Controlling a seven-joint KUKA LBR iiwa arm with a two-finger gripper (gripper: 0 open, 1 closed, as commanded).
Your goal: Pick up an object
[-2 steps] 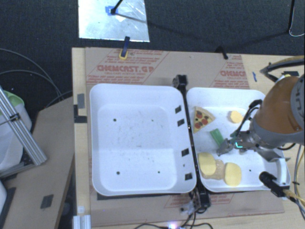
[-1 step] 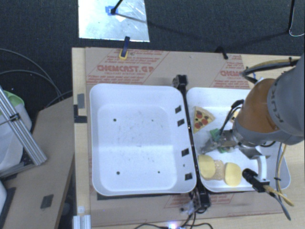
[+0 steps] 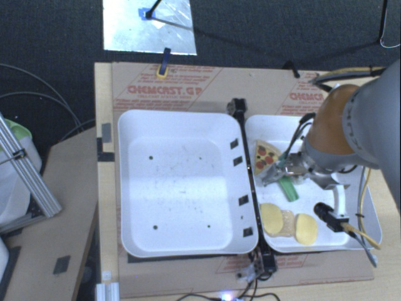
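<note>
Since any object will do, the choice falls to whatever lies closest to the claw [image 3: 274, 173], which hangs low inside the right-hand bin [image 3: 269, 130]. Nearest the camera, well apart from the claw on its near side, a yellow disc [image 3: 272, 217], a tan piece [image 3: 287, 222] and a second yellow disc [image 3: 306, 229] lie in a row. Just on the claw's near side lies a green stick [image 3: 289, 189]. Its long axis slants away from the claw toward the near wall and the arm's side, and its far end looks to sit against or under the claw. Whether the claw is open or closed on anything I cannot tell. Just beyond the claw lies a pizza slice [image 3: 265, 155]. The stick seems the likelier target.
</note>
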